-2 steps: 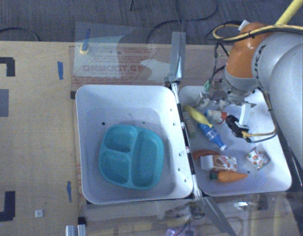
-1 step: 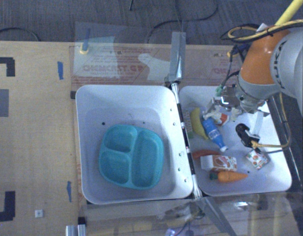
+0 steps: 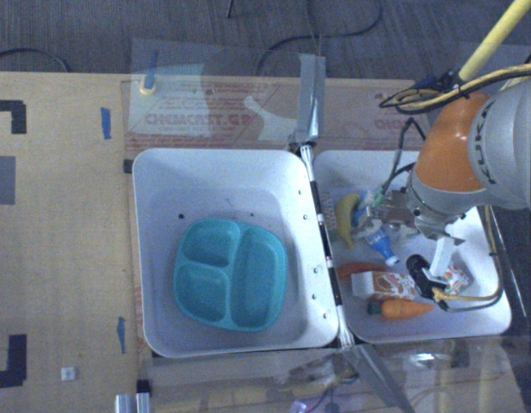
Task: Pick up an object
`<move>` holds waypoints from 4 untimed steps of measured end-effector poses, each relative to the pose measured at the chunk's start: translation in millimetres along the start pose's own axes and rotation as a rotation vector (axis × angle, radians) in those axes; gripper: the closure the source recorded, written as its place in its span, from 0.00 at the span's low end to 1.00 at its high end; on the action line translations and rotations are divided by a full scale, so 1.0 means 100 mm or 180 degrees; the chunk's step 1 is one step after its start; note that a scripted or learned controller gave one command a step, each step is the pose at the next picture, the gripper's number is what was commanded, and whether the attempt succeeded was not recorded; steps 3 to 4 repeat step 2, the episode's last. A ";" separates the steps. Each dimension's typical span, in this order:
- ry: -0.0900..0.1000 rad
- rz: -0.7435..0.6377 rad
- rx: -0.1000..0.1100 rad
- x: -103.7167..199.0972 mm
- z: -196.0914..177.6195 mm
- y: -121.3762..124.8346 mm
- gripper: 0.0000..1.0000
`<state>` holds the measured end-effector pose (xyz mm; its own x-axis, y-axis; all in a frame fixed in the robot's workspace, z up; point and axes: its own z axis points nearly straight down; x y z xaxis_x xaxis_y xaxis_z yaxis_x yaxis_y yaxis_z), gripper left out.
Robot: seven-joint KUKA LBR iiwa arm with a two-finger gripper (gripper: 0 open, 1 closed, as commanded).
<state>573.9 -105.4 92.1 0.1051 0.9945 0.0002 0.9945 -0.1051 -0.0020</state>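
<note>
Yellow banana (image 3: 346, 215), short, curved and smooth-skinned, lies along the left wall of the right bin (image 3: 499, 315), its length running up and down the view. Just to its right sits a small bottle (image 3: 382, 244), blue and white, lying tilted on the bin floor. Both are right beside the hand (image 3: 381, 215), which hangs low over the upper middle of that bin. Whether the hand is wide or narrow cannot be told from this angle, and nothing can be seen held in it. Nearer the front edge lies an orange carrot (image 3: 404, 308), tapered with a dark green stub at its left end, resting lengthwise and glossy like plastic. A flat white packet (image 3: 382, 283) with red print lies just above the carrot, touching or nearly so. A thin red strip (image 3: 355, 269) lies close to the packet's upper left. A second small printed packet (image 3: 457, 276) lies nearer the right wall. The arm (image 3: 450, 157) shows its orange band and grey casing over the bin's upper right corner. The left bin (image 3: 215, 177), white, shallow and round-cornered, carries one teal plate (image 3: 231, 274), a rounded, matte tray split into three compartments, set a little below centre. Both bins rest side by side on a pale wooden worktop (image 3: 58, 256) marked with black shapes and bits of blue tape (image 3: 105, 124).
</note>
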 end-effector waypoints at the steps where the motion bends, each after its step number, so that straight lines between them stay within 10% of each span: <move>1: 0.0003 0.0011 0.0015 -0.02 -0.05 0.00 1.00; 2: -0.0006 0.0430 0.0010 0.32 -1.03 0.26 1.00; 4: -0.0006 0.0430 0.0010 0.32 -1.03 0.26 1.00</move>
